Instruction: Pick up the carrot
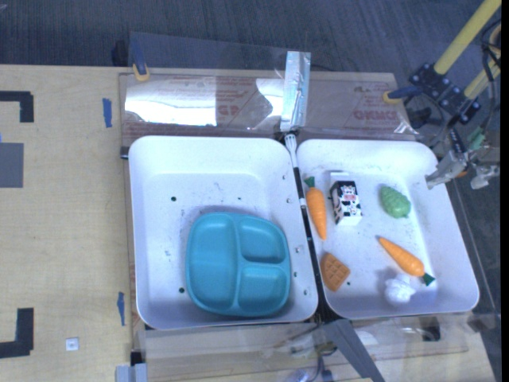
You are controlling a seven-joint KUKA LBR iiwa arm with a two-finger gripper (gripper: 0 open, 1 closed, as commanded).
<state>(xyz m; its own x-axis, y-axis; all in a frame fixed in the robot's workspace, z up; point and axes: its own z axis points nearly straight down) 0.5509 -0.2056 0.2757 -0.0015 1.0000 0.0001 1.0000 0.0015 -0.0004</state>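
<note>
Two orange carrots lie in the right bin (445,213). One carrot (317,212) rests along the bin's left wall, green tip toward the back. The other carrot (402,257) lies slanted at the front right, its green end toward the bin's front right corner. What looks like my gripper (459,168) hovers at the bin's right rim, up and to the right of the second carrot and apart from both. Nothing is seen held in it.
The right bin also holds a cow-patterned carton (345,201), a green vegetable (394,201), a waffle piece (335,271) and a white lump (399,290). A teal divided plate (237,266) sits in the left bin (159,173). Cables and a yellow pole (469,30) stand at the back right.
</note>
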